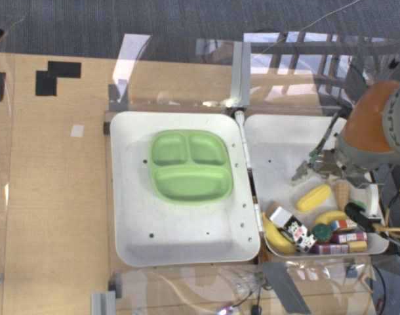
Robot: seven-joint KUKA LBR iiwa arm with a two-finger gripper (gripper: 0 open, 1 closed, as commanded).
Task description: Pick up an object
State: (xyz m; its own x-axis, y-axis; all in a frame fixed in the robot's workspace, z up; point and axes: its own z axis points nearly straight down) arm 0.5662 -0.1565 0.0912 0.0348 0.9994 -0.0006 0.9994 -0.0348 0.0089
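Clutter fills the near end of the right bin (272, 136): a yellow corn cob (314, 197), a banana (277, 234) against the near wall, a black-and-white die (296, 230), a second banana (331, 218), some small boxes (347, 240) and an ice-cream cone (343, 191), all crowded close together. No single thing is named to be picked, so any of these may serve; the corn cob lies nearest the gripper (311, 166), just toward the near wall from it. The gripper hangs above the bare floor of the right bin, on the far side of the corn cob, with nothing between its fingers, which look spread apart, though their tips are small and hard to read. The arm (374, 126) leans in over the bin's right wall. The left bin (128, 241) bears a green divided plate (190, 165), well apart from the gripper.

Risks, as I judge them: the corn cob is rounded and may roll or squirt out as the fingers close; a descent into the crowded corner could catch two things at once or shove the pile against the wall; and a drop straight down from here would close on bare floor
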